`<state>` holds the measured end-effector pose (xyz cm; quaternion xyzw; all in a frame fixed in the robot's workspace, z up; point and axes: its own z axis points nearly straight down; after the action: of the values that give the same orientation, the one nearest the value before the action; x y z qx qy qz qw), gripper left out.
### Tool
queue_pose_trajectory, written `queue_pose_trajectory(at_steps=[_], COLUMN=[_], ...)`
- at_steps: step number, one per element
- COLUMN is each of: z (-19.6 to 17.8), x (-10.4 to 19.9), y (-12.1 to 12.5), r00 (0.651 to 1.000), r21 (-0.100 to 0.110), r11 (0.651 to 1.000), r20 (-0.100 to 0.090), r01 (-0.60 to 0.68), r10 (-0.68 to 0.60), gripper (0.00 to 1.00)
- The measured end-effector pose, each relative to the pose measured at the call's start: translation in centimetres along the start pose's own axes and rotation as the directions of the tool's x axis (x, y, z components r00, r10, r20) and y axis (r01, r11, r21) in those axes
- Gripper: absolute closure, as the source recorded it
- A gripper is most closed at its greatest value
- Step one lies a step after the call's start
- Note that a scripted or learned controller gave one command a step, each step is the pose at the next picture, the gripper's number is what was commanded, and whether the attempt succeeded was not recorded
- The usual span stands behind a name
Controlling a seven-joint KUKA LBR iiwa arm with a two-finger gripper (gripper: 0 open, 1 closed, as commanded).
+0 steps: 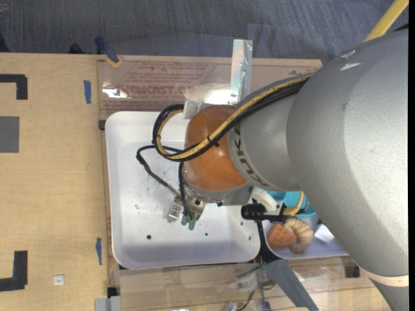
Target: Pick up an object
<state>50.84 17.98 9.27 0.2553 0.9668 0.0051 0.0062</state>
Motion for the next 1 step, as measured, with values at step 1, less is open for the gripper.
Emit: queue_pose_trajectory(at_steps=[1], z=[-12.06], x=[-4.53], y=[5.12], r00=[0.931], r21=[0.007], r11=[0.931], r20=[-0.001], r01=[-0.365], r10=[0.365], gripper=[1.0])
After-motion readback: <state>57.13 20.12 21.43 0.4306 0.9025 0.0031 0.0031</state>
